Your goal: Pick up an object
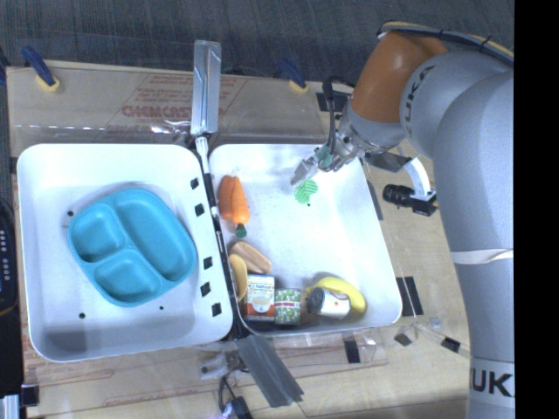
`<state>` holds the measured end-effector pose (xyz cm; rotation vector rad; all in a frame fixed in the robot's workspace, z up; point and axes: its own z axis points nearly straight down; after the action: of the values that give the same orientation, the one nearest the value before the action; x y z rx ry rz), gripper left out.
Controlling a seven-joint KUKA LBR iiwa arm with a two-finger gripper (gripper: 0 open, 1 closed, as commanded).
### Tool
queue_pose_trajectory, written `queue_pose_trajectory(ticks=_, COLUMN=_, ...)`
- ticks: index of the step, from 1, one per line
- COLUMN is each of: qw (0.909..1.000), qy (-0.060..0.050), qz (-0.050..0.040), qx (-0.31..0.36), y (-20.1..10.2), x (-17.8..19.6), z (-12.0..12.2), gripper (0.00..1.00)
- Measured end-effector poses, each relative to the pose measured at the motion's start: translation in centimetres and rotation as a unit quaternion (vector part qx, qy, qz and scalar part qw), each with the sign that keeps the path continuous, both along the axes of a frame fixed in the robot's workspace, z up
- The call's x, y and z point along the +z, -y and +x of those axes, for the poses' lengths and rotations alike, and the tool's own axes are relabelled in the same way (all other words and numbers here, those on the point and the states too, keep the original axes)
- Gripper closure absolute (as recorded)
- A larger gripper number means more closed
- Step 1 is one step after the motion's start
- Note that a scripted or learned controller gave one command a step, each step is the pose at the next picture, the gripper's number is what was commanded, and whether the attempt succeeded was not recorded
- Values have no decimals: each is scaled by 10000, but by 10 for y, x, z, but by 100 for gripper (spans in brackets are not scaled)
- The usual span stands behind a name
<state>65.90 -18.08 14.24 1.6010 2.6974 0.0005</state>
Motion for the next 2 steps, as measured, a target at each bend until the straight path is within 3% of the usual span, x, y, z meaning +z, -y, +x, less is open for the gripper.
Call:
queue_pose_trajectory(ticks=1, qw=9990, qy=-29, qz=13, qx=438, y=28, x=-52, z=-1, gripper=100)
queue_pose_trajectory(ticks=2, qw=9990, qy=-29, qz=12, qx=438, y=28, x=-52, z=-1, gripper=0)
